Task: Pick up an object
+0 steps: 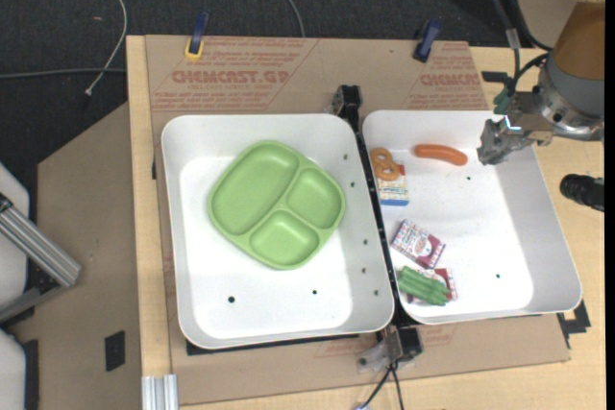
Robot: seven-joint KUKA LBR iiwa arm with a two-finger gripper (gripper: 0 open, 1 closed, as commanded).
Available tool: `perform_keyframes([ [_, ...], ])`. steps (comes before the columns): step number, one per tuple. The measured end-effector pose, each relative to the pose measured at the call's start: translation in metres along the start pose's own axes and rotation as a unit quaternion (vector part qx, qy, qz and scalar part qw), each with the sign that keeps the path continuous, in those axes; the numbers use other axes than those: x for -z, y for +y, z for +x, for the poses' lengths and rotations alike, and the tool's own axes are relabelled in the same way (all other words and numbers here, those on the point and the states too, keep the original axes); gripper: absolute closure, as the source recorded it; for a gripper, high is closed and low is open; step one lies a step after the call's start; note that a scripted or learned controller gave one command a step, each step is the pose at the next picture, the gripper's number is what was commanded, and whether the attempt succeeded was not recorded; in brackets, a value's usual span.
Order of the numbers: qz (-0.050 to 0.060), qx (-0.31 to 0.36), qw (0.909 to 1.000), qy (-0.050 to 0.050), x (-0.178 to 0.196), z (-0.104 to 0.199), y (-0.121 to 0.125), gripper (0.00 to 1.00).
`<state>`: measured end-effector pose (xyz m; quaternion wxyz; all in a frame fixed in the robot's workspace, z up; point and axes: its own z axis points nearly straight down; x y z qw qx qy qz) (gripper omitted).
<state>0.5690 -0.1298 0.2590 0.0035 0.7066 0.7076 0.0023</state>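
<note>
**Bench inspection: gripper over right bin**

While the arm (577, 62) reaches in from the right, the left bin (192, 283) holds a green tray (277, 204). In the right bin (519, 245) lie a sausage (440, 153), pretzel packet (388, 176), pink packet (418, 244) and green item (423, 286). At the far right corner, the gripper (496, 145) hangs beside the sausage, apart; finger state cannot be told.

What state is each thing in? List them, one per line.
Green divided plate: right side up in left bin.
Sausage: lying flat in right bin.
Pretzel packet: lying flat.
Pink packet: lying flat.
Green packet: lying flat.
Gripper: over right bin, holding nothing.
</note>
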Motion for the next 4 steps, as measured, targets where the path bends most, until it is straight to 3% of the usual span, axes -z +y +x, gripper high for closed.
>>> perform_keyframes([
  [3,0.003,0.003,1.0000,0.002,0.006,0.158,0.026,1.00],
  [4,0.006,0.002,1.0000,0.002,-0.015,0.210,0.031,1.00],
])
